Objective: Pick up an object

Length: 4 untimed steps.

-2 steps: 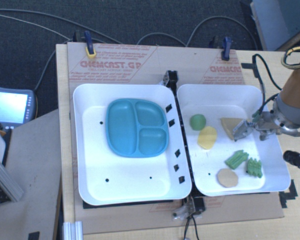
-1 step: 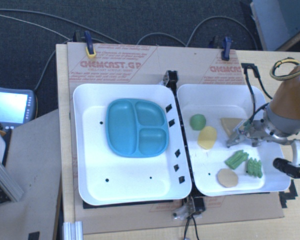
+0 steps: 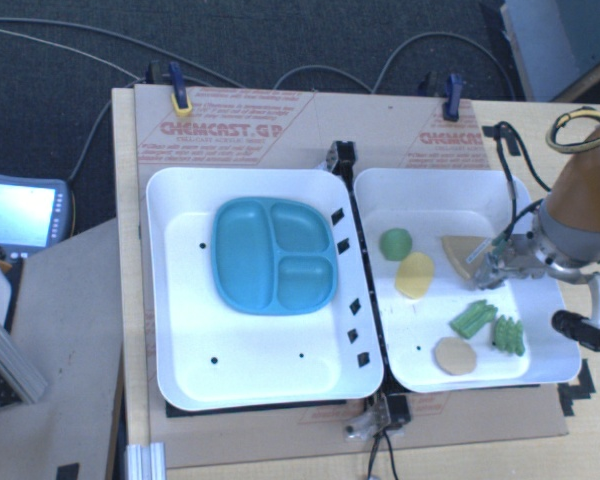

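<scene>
a tan wedge-shaped piece [image 3: 462, 253] lies at the back right of the right bin [image 3: 430, 193], the gripper [image 3: 485, 266] low at its right edge; whether the jaws are wide or narrow cannot be told. a clean pick likely calls for centring on the wedge, clear of the yellow piece [image 3: 414, 275] and green ball [image 3: 396, 243] nearby, while the blue tray [image 3: 275, 255] sits apart in the left bin [image 3: 180, 298]

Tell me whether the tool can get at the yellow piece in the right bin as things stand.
Probably yes. The yellow piece lies uncovered on the bin floor, beside the green ball, while the tool sits just to its right over the tan wedge, with nothing between them.
</scene>
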Motion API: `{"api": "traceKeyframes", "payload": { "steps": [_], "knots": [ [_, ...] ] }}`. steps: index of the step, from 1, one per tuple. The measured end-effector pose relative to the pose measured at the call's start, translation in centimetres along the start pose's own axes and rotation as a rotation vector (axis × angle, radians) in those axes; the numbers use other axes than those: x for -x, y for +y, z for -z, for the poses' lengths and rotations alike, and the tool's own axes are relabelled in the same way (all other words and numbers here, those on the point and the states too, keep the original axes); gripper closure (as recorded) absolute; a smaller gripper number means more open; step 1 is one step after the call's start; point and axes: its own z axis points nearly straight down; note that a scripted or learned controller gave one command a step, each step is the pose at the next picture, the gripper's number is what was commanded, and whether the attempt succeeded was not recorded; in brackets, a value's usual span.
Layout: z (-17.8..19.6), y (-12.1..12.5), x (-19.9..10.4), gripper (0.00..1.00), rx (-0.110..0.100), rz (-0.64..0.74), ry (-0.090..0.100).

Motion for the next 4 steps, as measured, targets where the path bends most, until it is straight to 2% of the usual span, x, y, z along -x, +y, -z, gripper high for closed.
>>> {"api": "traceKeyframes", "payload": {
  "steps": [3,4],
  "knots": [
    [16.5,0.2,1.5,1.0,0.007,0.002,-0.004],
    [17.0,2.1,-3.4,1.0,0.003,0.006,-0.001]
  ]
}}
